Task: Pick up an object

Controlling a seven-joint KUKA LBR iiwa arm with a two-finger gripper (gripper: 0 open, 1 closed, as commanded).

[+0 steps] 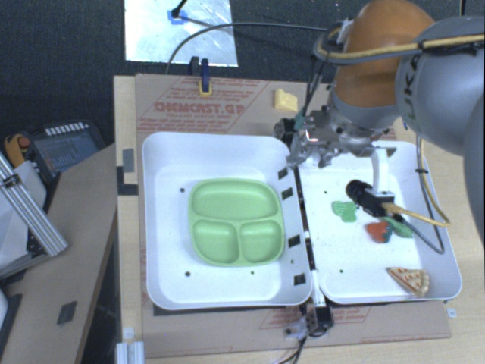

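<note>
Bright, even light from above bleaches the left bin (163,226) and right bin (333,268) nearly featureless, leaves only a faint shadow around the green divided plate (235,222), glares off the silvery sheet (182,21) at the top, while the coarse, slightly soft frame blurs small things like the pizza-slice toy (409,279).

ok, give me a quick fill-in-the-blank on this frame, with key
1. The green plate lies in one white bin, the one on the view's ___ side.
2. The plate is divided into ___ compartments.
3. The pizza slice lies in the other bin, on the view's ___ side.
4. The gripper is near the far end of the seam where the two ___ meet.

Missing words: left; three; right; bins
</note>
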